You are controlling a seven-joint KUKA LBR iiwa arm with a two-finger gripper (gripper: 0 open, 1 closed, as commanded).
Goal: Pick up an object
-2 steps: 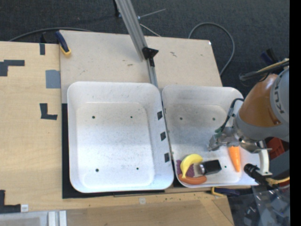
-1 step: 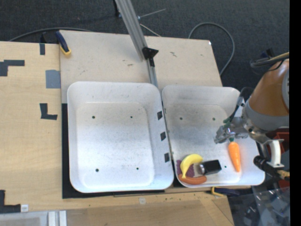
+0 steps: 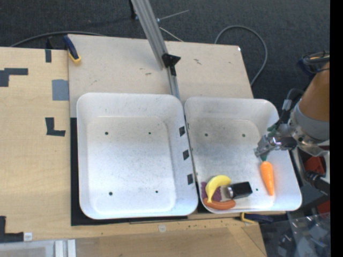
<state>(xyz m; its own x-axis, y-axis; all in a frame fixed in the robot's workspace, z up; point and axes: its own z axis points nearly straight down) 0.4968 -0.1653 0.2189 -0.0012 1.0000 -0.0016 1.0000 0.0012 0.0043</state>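
Grey arm [image 3: 310, 123], orange band above wrist, metallic wrist hardware.

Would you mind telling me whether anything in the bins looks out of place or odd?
Nothing looks spilled or damaged. The carrot lies alone near the right bin's right wall, while the banana and other items crowd its front edge.

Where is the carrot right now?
The carrot lies in the right bin, near its right wall, just below the gripper and right of the banana pile.
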